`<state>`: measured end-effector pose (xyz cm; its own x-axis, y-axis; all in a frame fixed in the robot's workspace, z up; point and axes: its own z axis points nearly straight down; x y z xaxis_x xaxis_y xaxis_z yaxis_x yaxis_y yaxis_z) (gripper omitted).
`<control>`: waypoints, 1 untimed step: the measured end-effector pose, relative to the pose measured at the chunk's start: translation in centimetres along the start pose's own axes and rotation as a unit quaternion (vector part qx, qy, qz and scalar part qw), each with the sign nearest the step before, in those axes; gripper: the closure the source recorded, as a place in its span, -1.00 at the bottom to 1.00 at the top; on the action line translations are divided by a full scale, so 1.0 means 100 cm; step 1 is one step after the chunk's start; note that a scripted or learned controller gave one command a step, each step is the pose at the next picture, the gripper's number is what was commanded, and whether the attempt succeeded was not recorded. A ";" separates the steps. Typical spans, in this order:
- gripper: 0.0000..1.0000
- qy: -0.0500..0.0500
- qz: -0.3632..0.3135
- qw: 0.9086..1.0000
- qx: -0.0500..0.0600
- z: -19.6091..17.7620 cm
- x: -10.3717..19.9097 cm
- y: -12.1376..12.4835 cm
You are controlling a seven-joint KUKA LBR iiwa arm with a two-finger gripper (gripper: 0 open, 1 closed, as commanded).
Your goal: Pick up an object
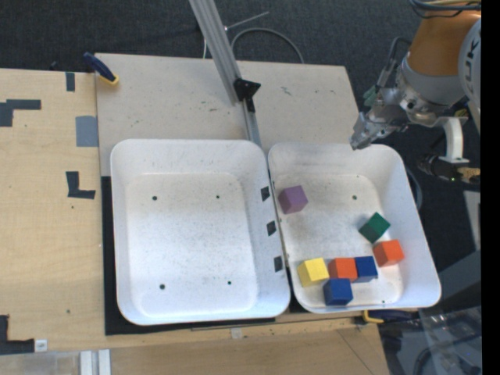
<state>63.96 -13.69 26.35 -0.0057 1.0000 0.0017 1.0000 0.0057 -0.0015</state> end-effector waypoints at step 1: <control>1.00 0.000 0.000 1.000 0.000 0.001 0.050 -0.001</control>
<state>63.85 -8.65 26.30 -0.0060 1.0000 0.0011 1.0000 0.0060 -0.0019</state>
